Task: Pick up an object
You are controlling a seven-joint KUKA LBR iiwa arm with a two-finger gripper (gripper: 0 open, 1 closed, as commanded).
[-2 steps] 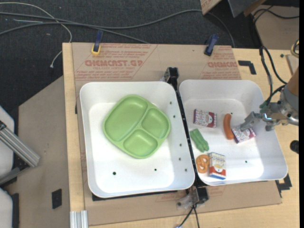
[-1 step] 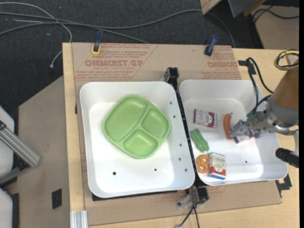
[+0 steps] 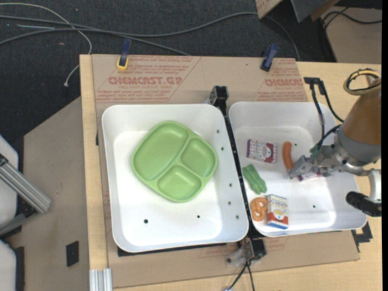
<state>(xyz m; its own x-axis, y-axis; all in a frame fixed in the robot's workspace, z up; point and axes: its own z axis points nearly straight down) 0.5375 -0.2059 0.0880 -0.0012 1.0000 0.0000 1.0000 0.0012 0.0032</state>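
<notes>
Camera view: pincer [image 3: 301, 173] low in right bin [image 3: 303, 220] beside sausage [image 3: 287, 153]; finger state unclear.

Dark grey carpet [image 3: 151, 17] covers the floor, crossed by thin cables [image 3: 54, 26]. A cardboard-topped bench [image 3: 182, 71] stands on it.

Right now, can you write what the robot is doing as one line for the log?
gripper: low in right bin | beside hot dog | grasp: cannot tell | green plate: left bin
</notes>
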